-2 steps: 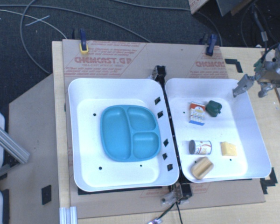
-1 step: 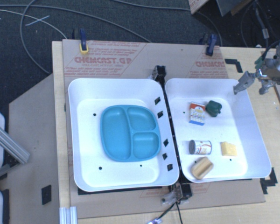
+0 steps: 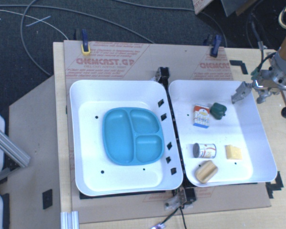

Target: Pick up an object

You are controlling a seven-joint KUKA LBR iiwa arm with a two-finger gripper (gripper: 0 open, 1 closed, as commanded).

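End effector (image 3: 250,92) sits at the upper right rim of the right bin (image 3: 262,128), above its far corner; two grey fingers show, spread apart with nothing between them, so it is wide and carries nothing. Judged step: approach, before any descent; no object is picked yet.

Nearest candidates: a green object (image 3: 219,110) and, touching or just beside it, a small carton (image 3: 201,116) with red and white print, both in the upper middle of the right bin. Next move calls for travelling left and inward over one of these, lining the fingers across it, then lowering. Those two lie close together, so a grasp on one risks nudging the other.

Lower in the same bin: a can (image 3: 205,150) lying on its side, a yellow block (image 3: 233,152) near it, a tan cylinder (image 3: 206,171) below, each apart.

Left bin (image 3: 81,128) holds a blue divided plate (image 3: 133,136), its compartments bare. Both bins rest on the bench (image 3: 62,142).
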